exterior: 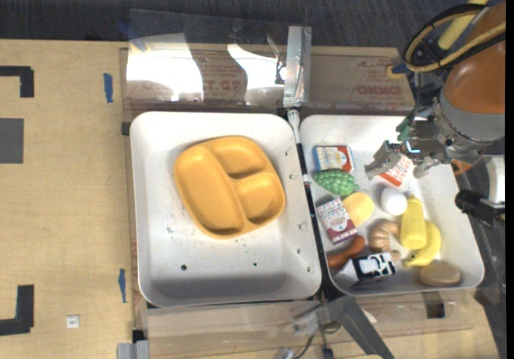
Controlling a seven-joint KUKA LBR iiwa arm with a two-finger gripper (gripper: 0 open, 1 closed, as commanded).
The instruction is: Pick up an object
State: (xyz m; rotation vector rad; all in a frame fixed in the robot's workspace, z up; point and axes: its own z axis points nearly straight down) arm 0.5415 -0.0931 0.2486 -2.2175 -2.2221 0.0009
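My gripper [403, 163] hangs over the far part of the right bin [470, 257], its fingers spread open. A small red-and-white object [396, 175] lies right beneath it, between the fingertips; I cannot tell whether they touch it. Close by in the same bin are a white ball [393, 202], a yellow banana [418, 233], a yellow block [359, 206], a green bumpy piece [336, 182], a blue-and-white carton [332, 158] and a red packet [337, 221].
Toward the right bin's front lie a brown sausage [345, 253], a black-and-white item [375, 266], a tan mushroom-like piece [384, 231] and a tan disc [439, 273]. The left bin [152, 213] holds a yellow divided plate [230, 185]. A clear panel [209, 68] stands behind the bins.
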